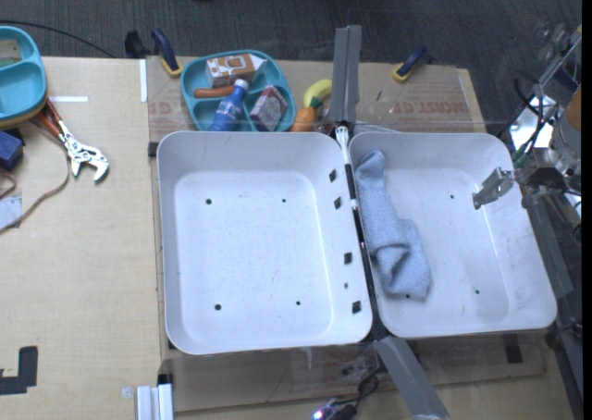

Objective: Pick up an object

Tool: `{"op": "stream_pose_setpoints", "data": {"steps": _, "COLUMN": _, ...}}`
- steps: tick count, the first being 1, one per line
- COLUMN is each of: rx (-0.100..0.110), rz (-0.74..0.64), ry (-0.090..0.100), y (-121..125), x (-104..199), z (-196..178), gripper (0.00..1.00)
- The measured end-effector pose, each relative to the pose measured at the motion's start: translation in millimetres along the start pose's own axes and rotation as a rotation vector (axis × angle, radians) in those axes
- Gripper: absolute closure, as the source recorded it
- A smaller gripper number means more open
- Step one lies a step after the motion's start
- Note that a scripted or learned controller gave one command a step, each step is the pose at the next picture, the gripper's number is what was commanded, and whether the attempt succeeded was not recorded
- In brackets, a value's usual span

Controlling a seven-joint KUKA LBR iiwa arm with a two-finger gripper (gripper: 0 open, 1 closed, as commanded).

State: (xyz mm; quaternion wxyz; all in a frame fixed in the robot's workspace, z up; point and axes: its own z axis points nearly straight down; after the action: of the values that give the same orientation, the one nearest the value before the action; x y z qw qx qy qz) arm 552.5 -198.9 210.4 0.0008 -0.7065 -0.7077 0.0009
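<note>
Hovering at three o'clock over the right bin (518, 302), the gripper (492, 189) holds nothing; whether its fingers are apart I cannot tell. At nine o'clock from it, well apart, lies a grey cloth (388, 228) along the bin's left wall.

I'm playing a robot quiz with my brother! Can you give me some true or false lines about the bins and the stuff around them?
1. A grey sock lies in the right bin. True.
2. The sock sits in the middle of its bin. False: it lies along that bin's left wall, next to the divider.
3. The pincer is over the right bin's right side, apart from the sock. True.
4. A wrench lies inside the left bin. False: it lies on the bench, left of both bins.
5. A blue divided tray with small items sits behind the left bin. True.
</note>
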Motion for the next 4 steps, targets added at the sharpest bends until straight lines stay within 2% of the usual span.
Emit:
{"op": "stream_pose_setpoints", "data": {"steps": 1, "rx": -0.001, "rz": 0.13, "ry": 0.0, "y": 91.6, "x": 50.0, "z": 106.4, "gripper": 0.0}}
{"op": "stream_pose_setpoints", "data": {"steps": 2, "rx": -0.003, "rz": 0.248, "ry": -0.002, "y": 62.4, "x": -20.2, "z": 10.8, "gripper": 0.0}}
{"op": "stream_pose_setpoints", "data": {"steps": 3, "rx": 0.001, "rz": 0.194, "ry": 0.0, "y": 58.7, "x": 65.0, "z": 91.3, "gripper": 0.0}}
{"op": "stream_pose_setpoints", "data": {"steps": 4, "rx": -0.003, "rz": 0.144, "ry": -0.001, "y": 82.2, "x": 27.6, "z": 67.8, "gripper": 0.0}}
